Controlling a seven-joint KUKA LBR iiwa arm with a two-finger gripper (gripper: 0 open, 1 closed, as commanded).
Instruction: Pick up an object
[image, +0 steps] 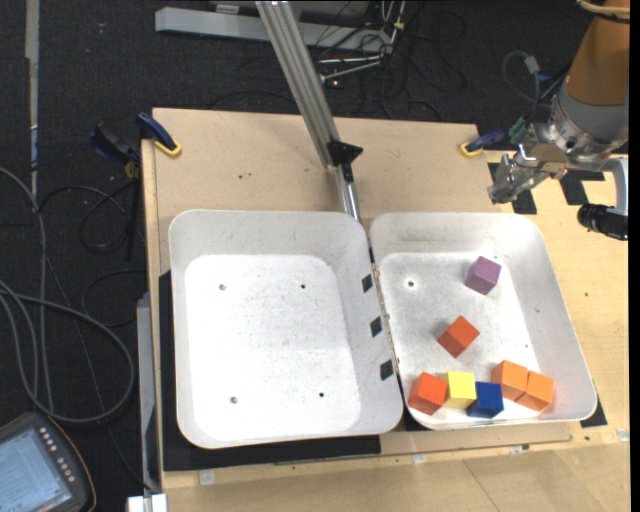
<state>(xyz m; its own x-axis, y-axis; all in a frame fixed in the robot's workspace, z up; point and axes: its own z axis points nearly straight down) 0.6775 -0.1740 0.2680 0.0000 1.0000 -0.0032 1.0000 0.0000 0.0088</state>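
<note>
Looking top right, you find the gripper (512, 183) above the surface (260, 160), past the right bin (560, 300); whether its jaws are wide or narrow you cannot tell. Blocks lie in that bin: purple (483, 274), orange (458, 335), others clustered along its near rim.

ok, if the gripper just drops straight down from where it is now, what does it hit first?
Probably the bare bench top or the far rim of the right bin, not a block. The gripper hangs beyond that rim; the closest block, the purple cube, sits nearer the camera. Depth is hard to judge from one slanted view.
</note>
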